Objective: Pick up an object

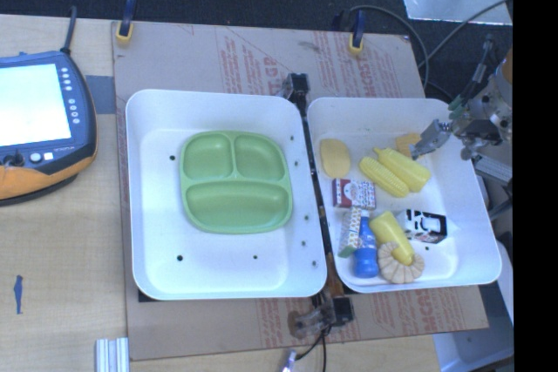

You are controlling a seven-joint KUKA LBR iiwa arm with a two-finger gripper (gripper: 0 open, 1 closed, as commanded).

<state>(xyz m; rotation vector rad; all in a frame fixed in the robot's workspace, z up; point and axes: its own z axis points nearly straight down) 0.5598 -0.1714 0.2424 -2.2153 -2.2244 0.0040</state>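
My gripper hangs over the far right part of the right bin, its two fingers spread open with nothing between them. Its left fingertip is close to a small orange-yellow piece and just above the yellow corn-like pieces. Lower in this bin lie a pale yellow oval, a red and white box, a striped packet, a blue bottle, a yellow pepper-like toy, a tan round cookie and a black and white card.
The left bin holds a green divided plate. A teach pendant with a lit screen lies on the bench at the far left. Clamps join the bins, and cables run behind the right bin.
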